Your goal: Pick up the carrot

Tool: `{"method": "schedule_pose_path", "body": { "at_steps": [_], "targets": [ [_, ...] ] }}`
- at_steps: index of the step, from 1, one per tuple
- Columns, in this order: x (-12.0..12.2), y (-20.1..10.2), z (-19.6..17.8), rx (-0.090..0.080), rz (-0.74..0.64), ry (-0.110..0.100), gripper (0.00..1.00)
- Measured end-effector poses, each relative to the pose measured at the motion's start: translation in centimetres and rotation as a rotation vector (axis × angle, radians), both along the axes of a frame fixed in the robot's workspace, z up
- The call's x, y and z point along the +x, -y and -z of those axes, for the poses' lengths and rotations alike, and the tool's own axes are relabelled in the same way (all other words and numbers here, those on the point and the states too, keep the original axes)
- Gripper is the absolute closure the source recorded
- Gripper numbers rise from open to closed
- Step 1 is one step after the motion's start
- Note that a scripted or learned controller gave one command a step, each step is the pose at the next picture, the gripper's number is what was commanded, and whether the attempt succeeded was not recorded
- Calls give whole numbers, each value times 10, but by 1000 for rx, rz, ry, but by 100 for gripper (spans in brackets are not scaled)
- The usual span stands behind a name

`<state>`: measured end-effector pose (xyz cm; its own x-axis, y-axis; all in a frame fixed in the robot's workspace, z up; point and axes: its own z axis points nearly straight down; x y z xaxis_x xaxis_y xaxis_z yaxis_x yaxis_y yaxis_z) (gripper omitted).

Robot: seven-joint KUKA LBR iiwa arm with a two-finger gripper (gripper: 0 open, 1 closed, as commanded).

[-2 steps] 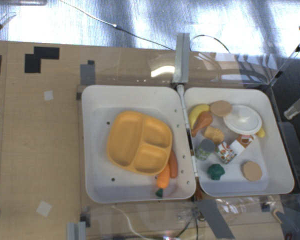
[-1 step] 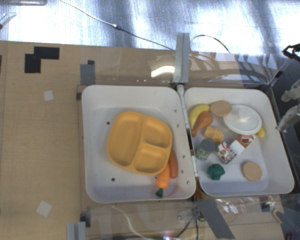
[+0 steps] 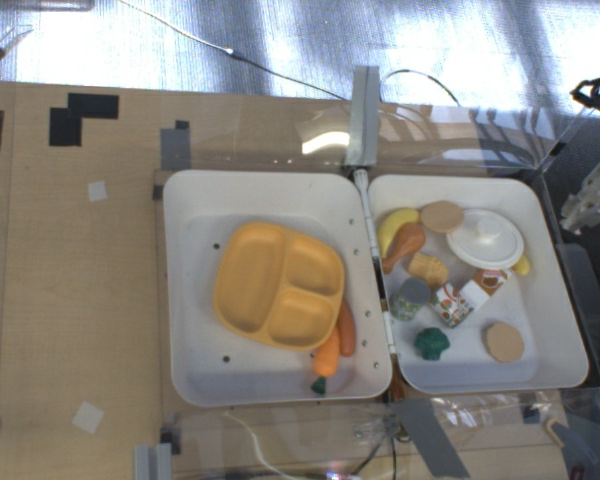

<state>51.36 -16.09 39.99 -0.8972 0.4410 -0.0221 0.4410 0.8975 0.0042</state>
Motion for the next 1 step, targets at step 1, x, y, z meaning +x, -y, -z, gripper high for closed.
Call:
{"method": "schedule_pose_path", "body": {
  "at_steps": [1],
  "targets": [
    [0,0,0,0,-1,-1,0]
  ]
}}
